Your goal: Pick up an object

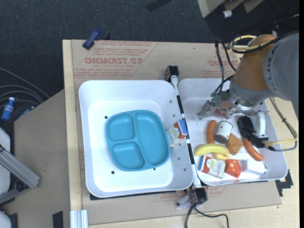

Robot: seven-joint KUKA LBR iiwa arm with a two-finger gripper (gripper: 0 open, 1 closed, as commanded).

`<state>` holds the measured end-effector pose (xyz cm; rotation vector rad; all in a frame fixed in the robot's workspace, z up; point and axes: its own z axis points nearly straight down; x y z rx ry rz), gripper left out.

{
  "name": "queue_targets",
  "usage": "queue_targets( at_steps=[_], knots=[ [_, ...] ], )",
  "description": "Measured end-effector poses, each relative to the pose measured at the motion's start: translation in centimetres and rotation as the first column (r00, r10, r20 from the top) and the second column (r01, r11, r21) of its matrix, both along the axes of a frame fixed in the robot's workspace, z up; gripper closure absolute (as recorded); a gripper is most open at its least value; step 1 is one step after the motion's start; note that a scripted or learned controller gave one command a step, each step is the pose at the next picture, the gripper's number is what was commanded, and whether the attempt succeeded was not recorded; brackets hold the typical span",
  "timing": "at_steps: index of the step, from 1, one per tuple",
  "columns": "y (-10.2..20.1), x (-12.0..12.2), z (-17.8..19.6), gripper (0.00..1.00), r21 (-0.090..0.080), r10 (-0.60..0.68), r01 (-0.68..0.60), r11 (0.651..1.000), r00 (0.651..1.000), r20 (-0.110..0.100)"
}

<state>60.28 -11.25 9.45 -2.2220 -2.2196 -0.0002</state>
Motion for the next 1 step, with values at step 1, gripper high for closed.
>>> queue_targets(
  at_steps=[1],
  knots=[
    [0.01, 5.75, -1.45, 0.00, 0.002, -0.006, 0.006, 1.000, 1.000, -0.027]
  ],
)
